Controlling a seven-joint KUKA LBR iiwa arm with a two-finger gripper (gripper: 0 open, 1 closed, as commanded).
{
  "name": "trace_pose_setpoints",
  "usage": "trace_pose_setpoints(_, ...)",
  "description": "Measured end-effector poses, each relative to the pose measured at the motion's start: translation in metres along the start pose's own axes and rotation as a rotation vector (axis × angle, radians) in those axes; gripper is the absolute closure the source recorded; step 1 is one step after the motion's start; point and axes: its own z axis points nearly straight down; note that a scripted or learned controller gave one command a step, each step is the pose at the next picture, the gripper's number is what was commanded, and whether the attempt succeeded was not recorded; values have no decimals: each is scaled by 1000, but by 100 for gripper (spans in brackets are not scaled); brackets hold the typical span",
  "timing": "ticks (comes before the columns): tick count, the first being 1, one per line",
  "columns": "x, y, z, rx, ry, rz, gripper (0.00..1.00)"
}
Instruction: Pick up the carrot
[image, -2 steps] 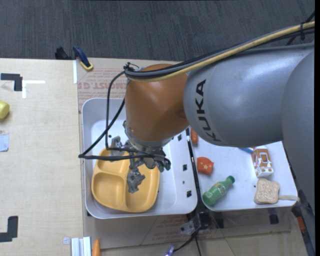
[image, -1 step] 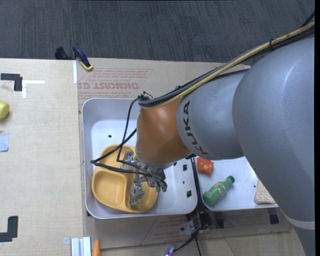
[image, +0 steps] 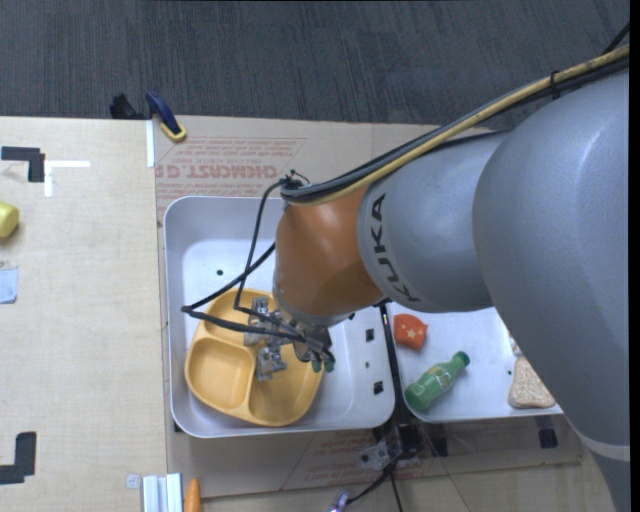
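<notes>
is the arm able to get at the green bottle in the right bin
Probably yes: the green bottle lies uncovered in the right bin, apart from the red item. The gripper is over the yellow tray in the left bin, so it would have to cross over.

Even bright overhead light, soft shadows, sharp.
</notes>
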Motion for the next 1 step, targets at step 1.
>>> trace_pose_setpoints(1, 1, 13, -127, 19, 36, 387, 100)
